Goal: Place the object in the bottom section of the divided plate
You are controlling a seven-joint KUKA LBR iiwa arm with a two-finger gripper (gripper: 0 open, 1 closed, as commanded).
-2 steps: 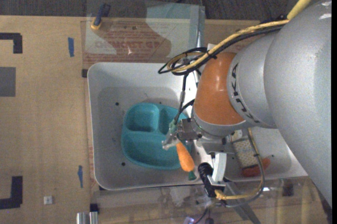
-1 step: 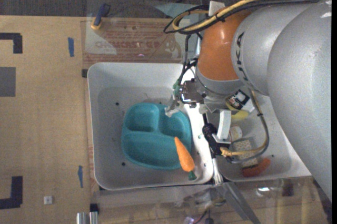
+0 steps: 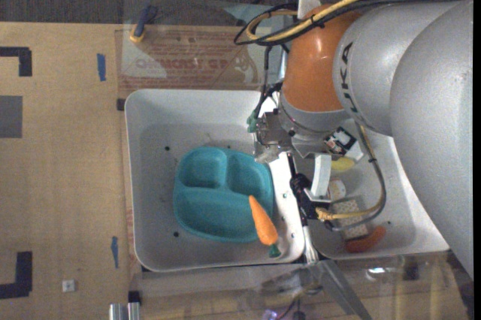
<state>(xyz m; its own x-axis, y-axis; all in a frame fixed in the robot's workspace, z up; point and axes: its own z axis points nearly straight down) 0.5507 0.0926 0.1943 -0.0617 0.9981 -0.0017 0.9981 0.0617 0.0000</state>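
A teal divided plate (image 3: 218, 194) lies in the left white bin (image 3: 150, 161). An orange toy carrot (image 3: 261, 221) with a green stem rests against the plate's right rim, its tip pointing up and left, its stem end near the bin's right wall. My gripper (image 3: 264, 137) hangs below the orange wrist band, above the wall between the two bins and just above the plate's upper right corner. Nothing shows between the gripper and the plate.
The right bin (image 3: 406, 236) holds a yellow item (image 3: 342, 164), an orange-red item (image 3: 366, 238) and a speckled pale piece (image 3: 347, 207). My big grey arm (image 3: 421, 86) covers most of that bin. A cable loops beside the wrist. A cardboard bench top (image 3: 60, 161) lies left.
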